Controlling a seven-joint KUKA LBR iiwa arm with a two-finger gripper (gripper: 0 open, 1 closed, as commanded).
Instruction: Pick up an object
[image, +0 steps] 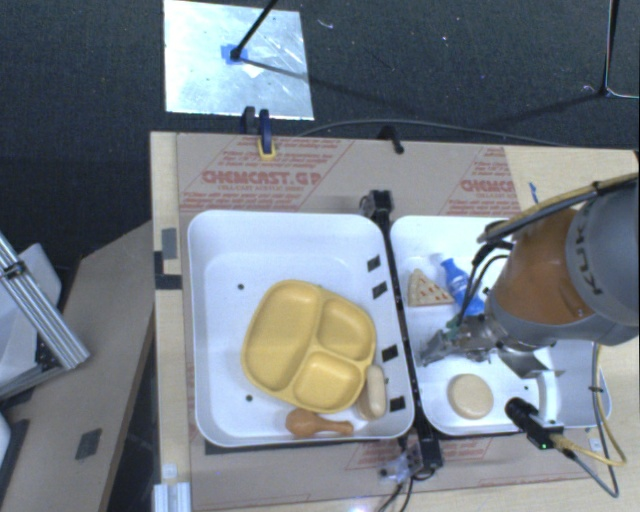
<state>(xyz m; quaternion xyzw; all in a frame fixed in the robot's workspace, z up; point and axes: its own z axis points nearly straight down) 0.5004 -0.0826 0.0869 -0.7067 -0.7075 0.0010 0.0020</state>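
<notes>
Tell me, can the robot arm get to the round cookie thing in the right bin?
Probably yes. The round cookie lies flat on the right bin's floor, nothing on top of it. The tool sits in the same bin, just up and left of it, so the way looks free.

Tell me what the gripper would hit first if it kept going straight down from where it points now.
Probably the bare floor of the right bin, just left of the round beige piece. The gripper hangs beneath the pizza slice; its height is unclear.
</notes>
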